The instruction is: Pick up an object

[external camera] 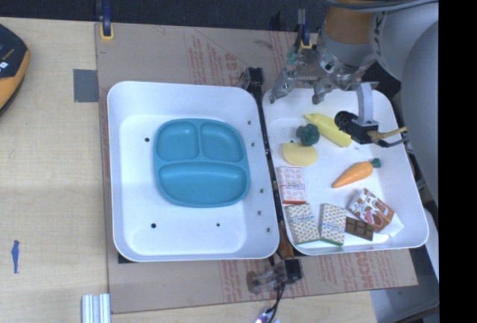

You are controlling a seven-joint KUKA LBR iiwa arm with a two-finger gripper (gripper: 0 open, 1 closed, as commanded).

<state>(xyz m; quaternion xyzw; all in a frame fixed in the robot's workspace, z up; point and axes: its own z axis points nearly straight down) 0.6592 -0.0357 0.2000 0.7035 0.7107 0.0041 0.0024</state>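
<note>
Where arm looms, gripper (300, 92) fingers spread, bin (399, 165) half-hidden

Two white bins: left (119, 165) and right (402, 165). One blue tray (200, 162). One carrot (352, 174), one banana (328, 128), one broccoli (308, 135), one yellow slice (299, 155). Four small packets (292, 185) (302, 222) (332, 224) (370, 213).

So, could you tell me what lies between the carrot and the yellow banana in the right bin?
In the camera view, bare white bin floor separates the carrot from the banana; nothing lies between them.
</note>
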